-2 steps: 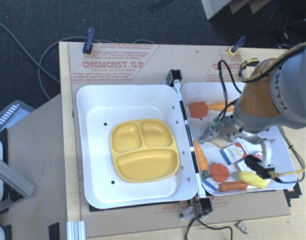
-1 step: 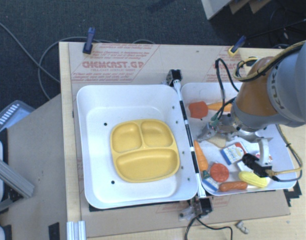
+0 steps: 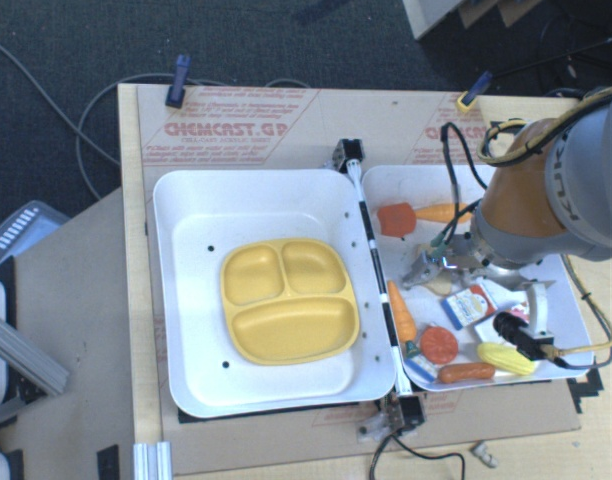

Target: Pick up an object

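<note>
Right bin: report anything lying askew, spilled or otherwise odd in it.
Nothing looks spilled or damaged. The toy food is simply jumbled: one carrot lies slanted against the right bin's left wall, a sausage and banana crowd the front edge. The yellow tray sits squarely in the left bin.

Yellow divided tray (image 3: 286, 301) in left white bin (image 3: 186, 268), blue clamp (image 3: 177, 80) on bench edge
</note>
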`<state>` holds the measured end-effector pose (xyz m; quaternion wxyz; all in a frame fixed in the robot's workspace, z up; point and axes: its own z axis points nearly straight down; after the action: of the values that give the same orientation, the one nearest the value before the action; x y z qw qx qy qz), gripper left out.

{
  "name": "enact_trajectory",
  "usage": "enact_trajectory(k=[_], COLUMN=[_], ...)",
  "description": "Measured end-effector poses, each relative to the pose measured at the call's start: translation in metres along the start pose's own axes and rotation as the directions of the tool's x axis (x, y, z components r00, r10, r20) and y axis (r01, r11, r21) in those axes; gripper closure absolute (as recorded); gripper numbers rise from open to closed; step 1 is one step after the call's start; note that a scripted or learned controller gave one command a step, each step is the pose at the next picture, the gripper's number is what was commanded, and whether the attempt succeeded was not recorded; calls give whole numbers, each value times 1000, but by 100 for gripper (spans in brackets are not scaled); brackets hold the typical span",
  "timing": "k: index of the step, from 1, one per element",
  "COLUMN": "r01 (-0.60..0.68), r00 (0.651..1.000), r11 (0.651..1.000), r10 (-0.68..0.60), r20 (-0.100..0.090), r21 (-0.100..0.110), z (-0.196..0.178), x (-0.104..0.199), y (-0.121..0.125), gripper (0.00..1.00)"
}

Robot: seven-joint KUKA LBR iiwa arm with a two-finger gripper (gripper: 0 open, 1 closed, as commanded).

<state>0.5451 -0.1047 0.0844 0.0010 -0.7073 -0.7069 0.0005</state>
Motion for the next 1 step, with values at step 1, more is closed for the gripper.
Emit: enact_trajectory(k=[1], r01=[0], r00=[1000], r11=[1000], r10=[0], r20=[0], r21=[-1], z=[-10], x=[0], y=[0], gripper=[100])
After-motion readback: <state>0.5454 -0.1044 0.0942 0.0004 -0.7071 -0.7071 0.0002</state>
